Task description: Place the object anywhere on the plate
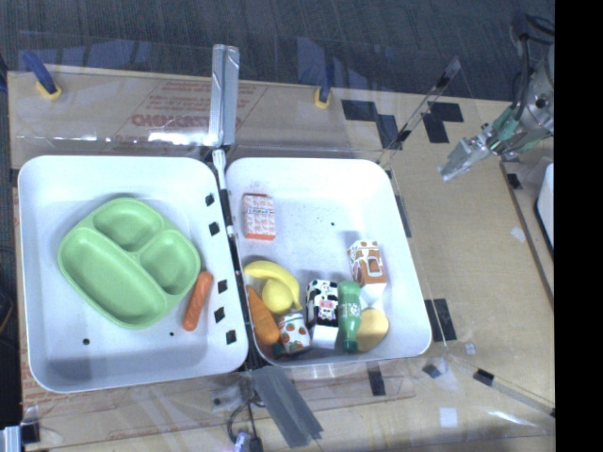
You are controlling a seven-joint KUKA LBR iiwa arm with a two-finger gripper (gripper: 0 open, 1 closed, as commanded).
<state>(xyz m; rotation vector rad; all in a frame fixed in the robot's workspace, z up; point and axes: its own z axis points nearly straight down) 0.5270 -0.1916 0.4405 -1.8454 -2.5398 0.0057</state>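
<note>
1. The claw [464,161] hovers at the frame's upper right, outside both bins; whether it is apart or together, I cannot tell.
2. The plate [127,261] sits in the left bin [47,365], with a carrot [196,300] just beside it.
3. Judged step: approach, with a grasp next.

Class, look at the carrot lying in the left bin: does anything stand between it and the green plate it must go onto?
Nothing visible does. The carrot lies on the bin floor right beside the plate, at the plate's right edge, with no other item between them.
</note>
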